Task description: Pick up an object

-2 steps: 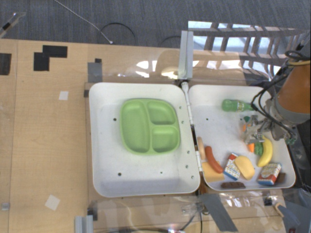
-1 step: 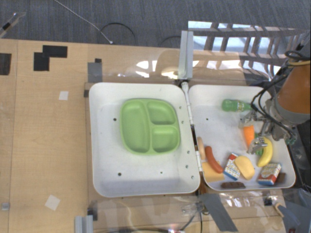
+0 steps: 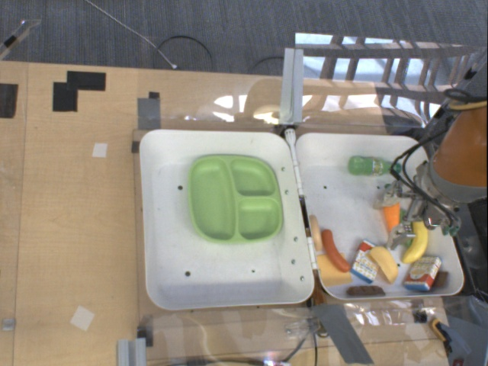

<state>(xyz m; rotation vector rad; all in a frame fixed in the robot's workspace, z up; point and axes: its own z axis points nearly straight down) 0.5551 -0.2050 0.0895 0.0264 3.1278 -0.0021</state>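
Camera view: the gripper [image 3: 402, 221] was seen low over the right bin [image 3: 335, 178], among the toy foods.

How far the hand was parted could not be told. It was placed just beside the orange carrot [image 3: 391, 216] and the yellow banana [image 3: 416, 242]; contact could not be confirmed, and nothing was seen held. A green bottle [image 3: 369, 165] lay nearby, and a green divided plate [image 3: 234, 198] was set in the left bin [image 3: 164, 227].

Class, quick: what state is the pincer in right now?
Pincer: cannot be told; it sits low in the right bin among the carrot and banana.
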